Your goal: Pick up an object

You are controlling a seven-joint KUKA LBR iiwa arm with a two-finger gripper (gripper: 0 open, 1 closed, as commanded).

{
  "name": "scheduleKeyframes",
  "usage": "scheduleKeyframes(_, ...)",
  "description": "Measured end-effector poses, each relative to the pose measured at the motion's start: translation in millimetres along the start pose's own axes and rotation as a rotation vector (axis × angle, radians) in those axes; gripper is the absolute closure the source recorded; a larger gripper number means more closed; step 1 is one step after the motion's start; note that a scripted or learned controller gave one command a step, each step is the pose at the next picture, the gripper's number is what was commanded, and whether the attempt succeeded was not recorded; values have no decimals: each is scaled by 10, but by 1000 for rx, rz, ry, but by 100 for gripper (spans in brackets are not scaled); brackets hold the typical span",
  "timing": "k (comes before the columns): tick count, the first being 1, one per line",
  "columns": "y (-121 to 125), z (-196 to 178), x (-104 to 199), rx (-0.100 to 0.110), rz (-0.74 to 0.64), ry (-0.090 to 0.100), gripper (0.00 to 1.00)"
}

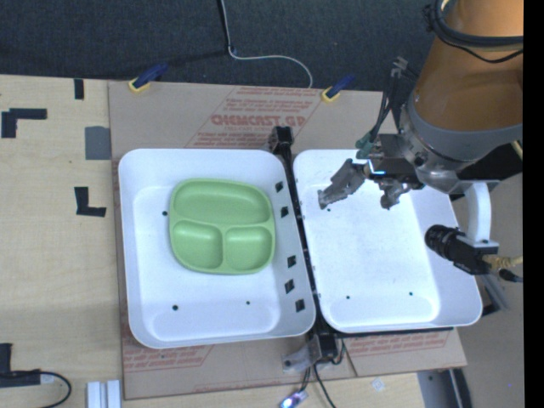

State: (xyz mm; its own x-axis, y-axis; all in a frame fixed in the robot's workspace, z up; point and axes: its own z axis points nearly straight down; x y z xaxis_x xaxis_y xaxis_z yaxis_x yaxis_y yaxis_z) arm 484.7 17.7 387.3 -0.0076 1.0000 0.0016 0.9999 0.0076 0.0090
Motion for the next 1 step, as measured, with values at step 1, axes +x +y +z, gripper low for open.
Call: scheduleKeyframes(1, -8, -44, -23, 11, 5, -3, 100)
